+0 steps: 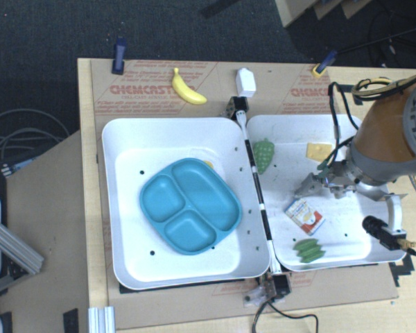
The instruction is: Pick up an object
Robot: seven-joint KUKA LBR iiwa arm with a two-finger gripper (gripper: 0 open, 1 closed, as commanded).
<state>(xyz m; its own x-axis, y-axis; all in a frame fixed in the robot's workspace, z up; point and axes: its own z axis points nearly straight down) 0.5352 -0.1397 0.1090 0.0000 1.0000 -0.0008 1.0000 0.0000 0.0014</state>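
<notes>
White plastic forms the two shallow bins, set edge to edge on a bench panel printed with red lettering. In the left bin we see a blue compartment tray, smooth and rounded, split into three hollows; it lies slightly askew near the middle, nothing in it.

The right bin carries the small things we could choose from. A green bumpy piece, shaped like a bunch of grapes, lies against the divider between the bins. A yellow wedge like a slice of cheese sits toward the far side. A small white packet with red print lies flat near the bin's middle, and a green ridged pod rests near the front wall.

Our gripper hangs low over the right bin, between the yellow wedge and the packet, its grey metal fingers pointing left toward the divider. We cannot tell whether those fingers are spread or closed, and we see nothing held between them. The arm's orange band sits above, with black cables looping round it.

We judge the packet the nearest candidate, just below the fingertips; being flat and thin, it may be hard to pinch. Outside the bins, a yellow banana lies on the bench panel behind the left bin, out of play.
</notes>
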